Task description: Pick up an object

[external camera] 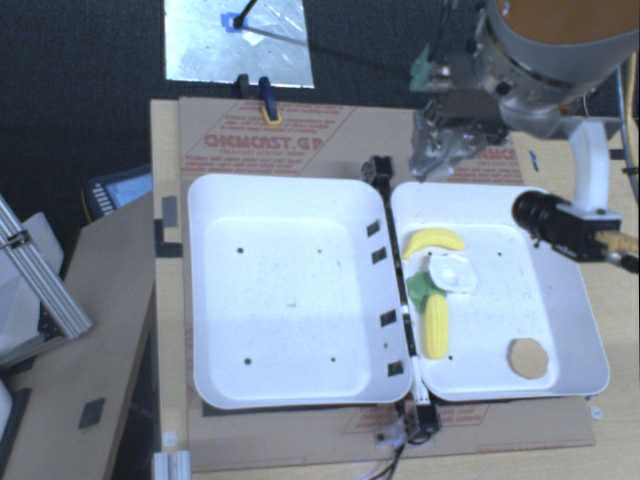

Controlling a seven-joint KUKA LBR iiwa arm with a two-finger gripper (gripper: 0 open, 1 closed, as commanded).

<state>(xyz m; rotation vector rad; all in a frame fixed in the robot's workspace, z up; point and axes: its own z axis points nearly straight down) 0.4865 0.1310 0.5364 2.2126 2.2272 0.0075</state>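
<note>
Tool: my tool (pixel 440 153) hangs above the far rim of the right bin (pixel 560 308); I cannot tell its state
Right bin: banana (pixel 434 240), white piece (pixel 452 274), green piece (pixel 419 287) and corn (pixel 436 325) cluster by the left wall; a tan cookie (pixel 528 358) lies apart, near the front
Left bin (pixel 290 288): on the tabletop (pixel 270 133), touching the right bin

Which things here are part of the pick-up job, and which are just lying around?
Job: gripper; in the right bin: banana, fried egg, green piece, corn cob, cookie.

Lying about: left bin, foil sheet, cardboard, yellow clamp.
</note>
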